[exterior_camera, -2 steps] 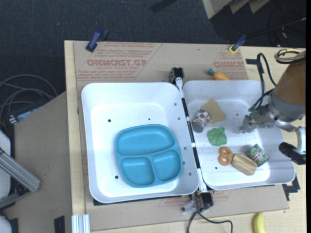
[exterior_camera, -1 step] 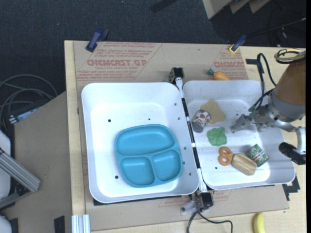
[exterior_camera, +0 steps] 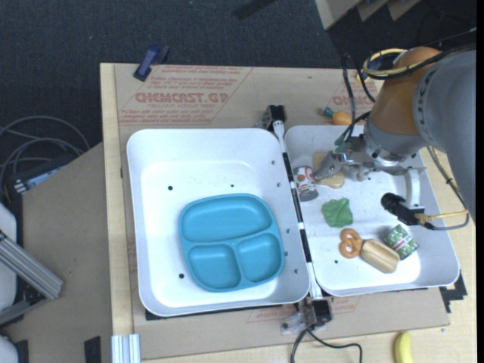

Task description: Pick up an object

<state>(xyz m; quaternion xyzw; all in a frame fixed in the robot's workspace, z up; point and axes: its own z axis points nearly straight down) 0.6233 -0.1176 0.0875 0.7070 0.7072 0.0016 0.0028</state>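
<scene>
The gripper [exterior_camera: 338, 166] is hanging low over the upper left part of the right bin [exterior_camera: 431, 267], and how far its fingers are parted cannot be told from this slanted view; nothing is visibly sitting between them. A small tan object [exterior_camera: 331, 178] is lying right under the tip, touching or nearly so, making it the nearest candidate. Just to its left, a small red-and-white can [exterior_camera: 305, 184] is leaning against the bin's wall. Below the tip, toward the near rim, a green leafy piece [exterior_camera: 337, 212] is resting, and farther on a pretzel [exterior_camera: 349, 243], a bread roll [exterior_camera: 379, 255] lying slantwise and a green patterned cup [exterior_camera: 399, 240]. The blue divided plate [exterior_camera: 231, 240] is sitting well apart in the left bin [exterior_camera: 151, 203].
</scene>
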